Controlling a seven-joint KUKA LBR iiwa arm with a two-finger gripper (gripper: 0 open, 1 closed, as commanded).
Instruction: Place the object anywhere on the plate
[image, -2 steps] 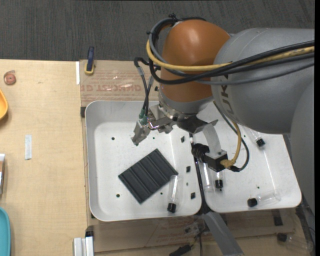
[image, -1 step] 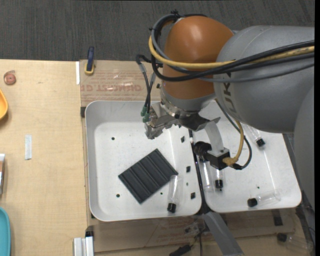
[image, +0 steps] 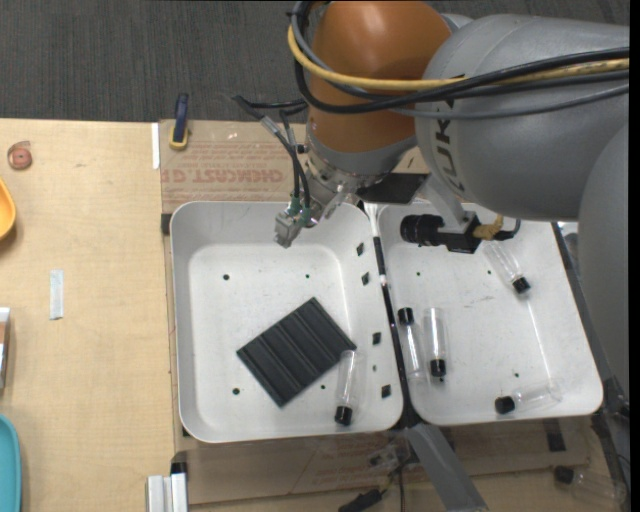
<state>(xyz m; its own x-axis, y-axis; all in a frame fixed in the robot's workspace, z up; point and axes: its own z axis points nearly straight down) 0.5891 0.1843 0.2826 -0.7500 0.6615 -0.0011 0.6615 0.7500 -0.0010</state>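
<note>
A dark ribbed rectangular plate (image: 297, 350) lies flat and turned at an angle in the left bin (image: 200, 300), toward its front. A clear tube with a black cap (image: 346, 393) lies just off the plate's right corner, cap toward the front. My gripper (image: 289, 229) hangs over the back of the left bin, well behind the plate and apart from it. The arm's orange band and grey body cover the area above and right of it.
The right bin (image: 560, 320) holds several clear tubes with black caps: two near its left wall (image: 421, 341), one at the back (image: 506, 266), one at the front (image: 528, 401). A raised divider (image: 380, 290) separates the bins. The wooden bench (image: 80, 300) stretches left.
</note>
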